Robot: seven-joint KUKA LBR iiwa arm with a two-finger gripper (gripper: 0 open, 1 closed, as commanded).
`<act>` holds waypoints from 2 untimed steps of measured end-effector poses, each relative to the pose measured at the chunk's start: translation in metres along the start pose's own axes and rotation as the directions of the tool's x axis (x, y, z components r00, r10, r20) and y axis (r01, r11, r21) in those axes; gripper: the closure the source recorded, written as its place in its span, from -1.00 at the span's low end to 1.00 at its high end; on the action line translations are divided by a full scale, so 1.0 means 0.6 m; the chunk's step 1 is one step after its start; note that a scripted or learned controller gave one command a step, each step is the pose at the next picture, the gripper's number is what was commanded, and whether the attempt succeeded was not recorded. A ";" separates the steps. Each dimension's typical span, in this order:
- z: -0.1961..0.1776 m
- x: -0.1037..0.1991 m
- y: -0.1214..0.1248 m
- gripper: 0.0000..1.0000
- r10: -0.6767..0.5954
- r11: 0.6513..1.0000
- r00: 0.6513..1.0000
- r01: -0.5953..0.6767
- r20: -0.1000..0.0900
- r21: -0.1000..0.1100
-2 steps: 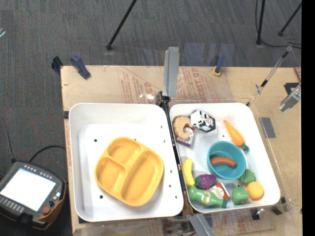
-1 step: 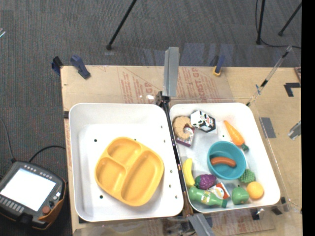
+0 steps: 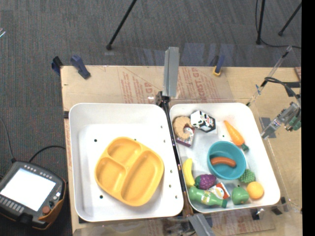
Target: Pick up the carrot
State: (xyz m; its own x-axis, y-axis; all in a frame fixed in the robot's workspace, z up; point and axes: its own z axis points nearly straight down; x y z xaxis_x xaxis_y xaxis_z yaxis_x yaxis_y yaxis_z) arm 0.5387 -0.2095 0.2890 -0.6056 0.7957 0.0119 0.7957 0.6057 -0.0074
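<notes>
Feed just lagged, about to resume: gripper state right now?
Gripper: cannot be told; it sits right of the right bin, apart from the carrot.

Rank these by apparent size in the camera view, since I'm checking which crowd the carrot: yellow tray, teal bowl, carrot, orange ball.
1. yellow tray
2. teal bowl
3. carrot
4. orange ball

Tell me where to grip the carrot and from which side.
Grip the carrot across its thick middle, coming from above. It lies flat and slanted by the right wall of the right bin, its lower end close to the blue bowl. Probably best to close across its width, clear of the narrow tip at upper left, where a grip could slip.
</notes>
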 end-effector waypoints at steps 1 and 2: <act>-0.204 0.059 -0.086 1.00 0.004 1.000 1.000 -0.004 0.023 -0.014; -0.006 -0.011 0.011 1.00 0.034 0.999 0.999 -0.034 -0.001 0.001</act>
State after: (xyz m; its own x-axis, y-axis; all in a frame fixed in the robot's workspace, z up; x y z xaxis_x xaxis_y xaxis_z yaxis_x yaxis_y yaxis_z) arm 0.5481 -0.2106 0.2926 -0.5779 0.8160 0.0127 0.8159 0.5781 -0.0087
